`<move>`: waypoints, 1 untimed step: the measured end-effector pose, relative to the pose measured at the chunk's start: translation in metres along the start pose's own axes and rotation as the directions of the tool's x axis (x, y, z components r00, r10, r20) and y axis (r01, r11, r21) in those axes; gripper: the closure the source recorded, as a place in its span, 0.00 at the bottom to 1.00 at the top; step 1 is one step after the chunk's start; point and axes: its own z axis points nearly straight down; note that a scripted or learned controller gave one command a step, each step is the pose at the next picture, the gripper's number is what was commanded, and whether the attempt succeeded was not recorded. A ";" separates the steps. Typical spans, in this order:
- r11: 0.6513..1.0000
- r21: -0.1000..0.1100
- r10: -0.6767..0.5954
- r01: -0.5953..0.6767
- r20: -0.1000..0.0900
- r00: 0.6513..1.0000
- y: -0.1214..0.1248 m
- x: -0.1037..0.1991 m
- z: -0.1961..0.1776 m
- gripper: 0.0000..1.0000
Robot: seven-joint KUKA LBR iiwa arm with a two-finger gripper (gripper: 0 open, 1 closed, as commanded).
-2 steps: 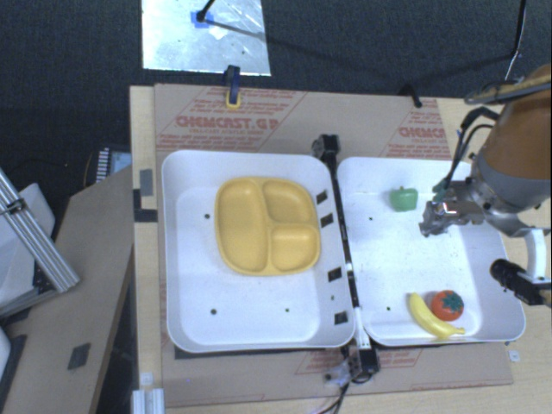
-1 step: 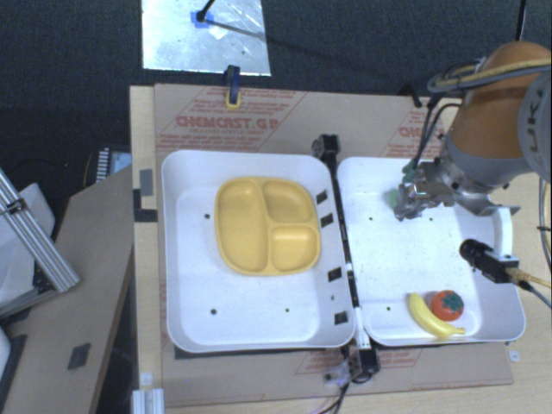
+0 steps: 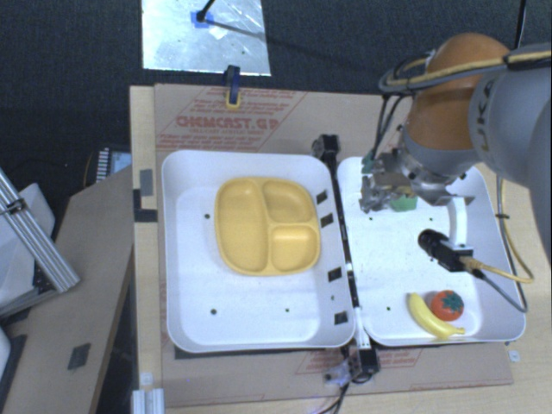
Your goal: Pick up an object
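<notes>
Gripper (image 3: 377, 192) hangs low in the right bin (image 3: 509, 317), finger spread impossible to tell, with a green object (image 3: 403, 202) just beside it on the arm's side, partly hidden.

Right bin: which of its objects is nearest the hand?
The green object, right beside the hand at the bin's far end; the banana and tomato lie together at the near edge.

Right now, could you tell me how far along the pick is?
Done: the arm has reached into the right bin, and the gripper is low at its far left corner, beside a green object. In hand: nothing shows between its fingers, so no grasp is confirmed. Left: closing on something and lifting it. The banana and the tomato lie at the near edge, and the yellow plate sits in the left bin.
</notes>
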 end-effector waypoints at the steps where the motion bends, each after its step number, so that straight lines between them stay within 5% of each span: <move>1: 1.000 0.001 0.000 0.000 -0.001 1.000 0.013 0.050 0.005 1.00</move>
